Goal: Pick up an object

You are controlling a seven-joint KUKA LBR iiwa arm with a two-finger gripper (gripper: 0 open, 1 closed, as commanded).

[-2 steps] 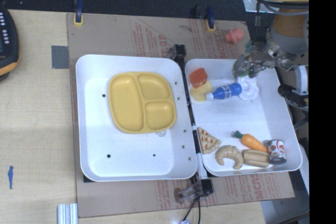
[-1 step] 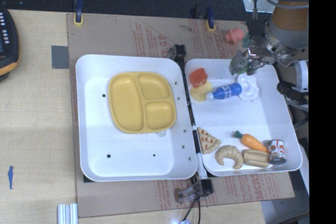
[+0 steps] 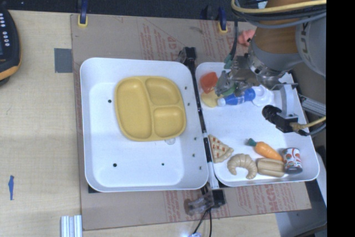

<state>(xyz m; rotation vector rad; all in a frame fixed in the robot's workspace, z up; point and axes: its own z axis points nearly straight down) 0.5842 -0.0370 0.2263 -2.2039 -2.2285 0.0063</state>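
White plastic makes up the two shallow bins we count on the bench: the left bin (image 3: 100, 175) holds one yellow divided plate (image 3: 150, 107), with open floor all round it, widest toward the near edge. In the right bin (image 3: 244, 180) we count eight small things: a red piece (image 3: 208, 81) and a yellow piece (image 3: 209, 100) at the far left corner, a blue-and-white bottle (image 3: 242, 97) beside them, and along the near edge a pizza slice (image 3: 220, 149), a croissant (image 3: 243, 165), a bread roll (image 3: 270, 167), a carrot (image 3: 264, 149) and a small can (image 3: 292, 159). Between those two groups the bin floor lies bare. The gripper (image 3: 229, 86) sits low over the far corner, just beside the bottle and the red piece; it seems to touch the bottle, though we cannot tell whether the fingers are apart or closed.
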